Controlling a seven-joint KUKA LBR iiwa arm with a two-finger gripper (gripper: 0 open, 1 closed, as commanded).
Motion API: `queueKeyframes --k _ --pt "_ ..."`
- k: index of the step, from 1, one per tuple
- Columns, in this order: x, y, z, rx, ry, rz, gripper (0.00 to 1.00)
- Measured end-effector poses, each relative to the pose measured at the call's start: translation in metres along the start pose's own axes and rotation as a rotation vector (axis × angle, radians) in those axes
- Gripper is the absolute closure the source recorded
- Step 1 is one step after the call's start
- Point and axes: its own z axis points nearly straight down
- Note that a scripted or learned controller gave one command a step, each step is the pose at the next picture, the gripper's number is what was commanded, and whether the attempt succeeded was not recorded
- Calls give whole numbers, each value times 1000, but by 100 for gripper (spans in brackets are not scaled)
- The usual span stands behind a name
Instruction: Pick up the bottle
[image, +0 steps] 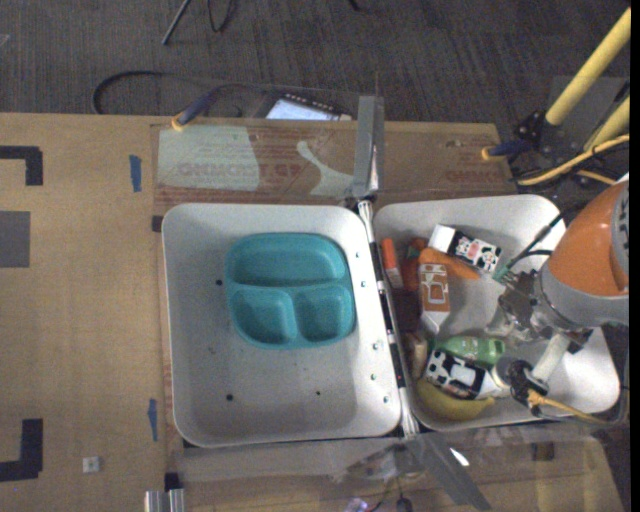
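Note:
The bottle is green, small and lying on its side in the right bin, in the near half. It rests between a black-and-white patterned box in front and an orange carton behind. My gripper hangs low at the end of the grey wrist, just right of the bottle's end and very close to it. The wrist hides how it stands, and I cannot see whether it touches the bottle.
A banana lies along the right bin's near wall. A white patterned carton and an orange marker sit toward the back. The left bin holds a teal divided plate. A yellow cable trails near the wrist.

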Motion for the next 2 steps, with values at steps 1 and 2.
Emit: queueKeyframes --k 1,2 --pt "30 -5 15 8 -17 135 100" --pt "34 -13 -127 45 -37 409 100"
